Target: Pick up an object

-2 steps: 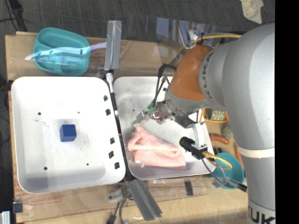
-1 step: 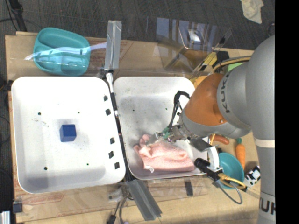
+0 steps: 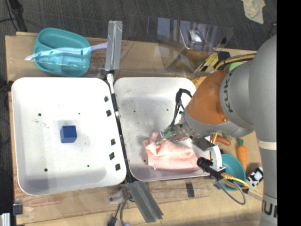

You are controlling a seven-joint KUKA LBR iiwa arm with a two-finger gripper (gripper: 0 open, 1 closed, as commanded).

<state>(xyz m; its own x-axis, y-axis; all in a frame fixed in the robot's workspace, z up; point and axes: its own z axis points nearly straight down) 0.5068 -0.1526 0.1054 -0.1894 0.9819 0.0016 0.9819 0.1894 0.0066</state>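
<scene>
Camera view: gripper point(image 3: 170, 133) on pink cloth's point(image 3: 170, 155) upper edge, right bin point(image 3: 141, 93); grip unclear.

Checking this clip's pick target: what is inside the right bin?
A crumpled pink cloth lies in the right bin, with the tool at its upper edge. The arm covers the bin's right side.

teal plastic scoop point(image 3: 61, 51) sits behind the left bin, small orange carrot toy point(image 3: 242, 155) right of the bins, crumpled beige rag point(image 3: 251, 6) on the floor

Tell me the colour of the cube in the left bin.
Blue; the cube shows clearly in the camera view.
</scene>
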